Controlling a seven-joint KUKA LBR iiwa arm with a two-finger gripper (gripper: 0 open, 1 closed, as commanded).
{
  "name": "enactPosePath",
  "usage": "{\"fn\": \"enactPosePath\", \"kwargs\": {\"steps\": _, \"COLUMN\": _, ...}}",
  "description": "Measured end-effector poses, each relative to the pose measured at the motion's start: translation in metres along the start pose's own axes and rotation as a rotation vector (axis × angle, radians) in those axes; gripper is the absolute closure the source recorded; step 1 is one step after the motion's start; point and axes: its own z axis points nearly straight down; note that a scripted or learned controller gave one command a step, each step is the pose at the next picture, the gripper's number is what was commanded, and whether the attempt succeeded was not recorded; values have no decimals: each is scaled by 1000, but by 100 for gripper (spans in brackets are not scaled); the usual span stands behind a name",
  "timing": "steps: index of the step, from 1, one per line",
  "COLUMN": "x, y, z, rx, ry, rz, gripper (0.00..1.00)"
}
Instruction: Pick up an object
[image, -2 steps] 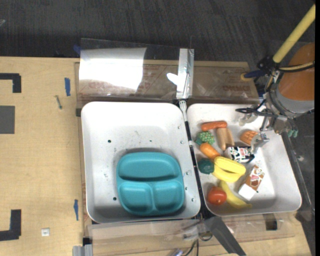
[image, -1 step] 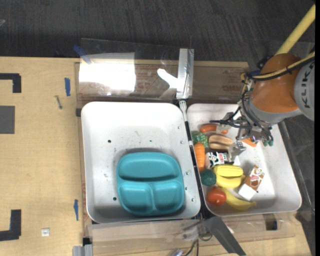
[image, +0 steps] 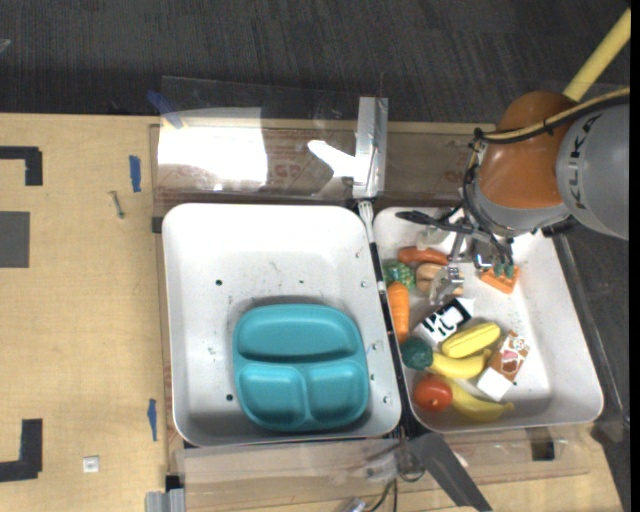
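Observation:
The right bin (image: 570, 340) holds a pile of toy food. An orange carrot (image: 399, 306) lies along its left wall. Near the front are a yellow banana (image: 470, 340), a second banana (image: 478, 400) and a red tomato (image: 433, 394). A black-and-white block (image: 445, 319) sits in the middle, and a red-orange piece (image: 420, 257) lies farther back. My gripper (image: 452, 272) hangs low over the back of the pile, just above the black-and-white block, under the orange wrist band (image: 520, 150). Nothing is visibly held in it.
The left bin (image: 200, 250) carries a teal divided plate (image: 300, 365) at its front. A small orange wedge (image: 498, 278) lies to the right of the gripper, and a white-and-red box (image: 503, 370) sits by the bananas. A metal divider (image: 369, 150) stands behind the bins.

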Motion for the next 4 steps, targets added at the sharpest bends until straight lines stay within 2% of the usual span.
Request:
{"fn": "enactPosePath", "kwargs": {"steps": 1, "x": -22, "y": 3, "z": 19, "rx": -10, "ry": 46, "rz": -213, "gripper": 0}}
{"fn": "enactPosePath", "kwargs": {"steps": 2, "x": -29, "y": -27, "z": 18, "rx": -17, "ry": 34, "rz": -698, "gripper": 0}}
{"fn": "enactPosePath", "kwargs": {"steps": 3, "x": 29, "y": -20, "z": 16, "rx": -20, "ry": 39, "rz": -638, "gripper": 0}}
{"fn": "enactPosePath", "kwargs": {"steps": 4, "x": 121, "y": -7, "z": 10, "rx": -17, "ry": 32, "rz": -682, "gripper": 0}}
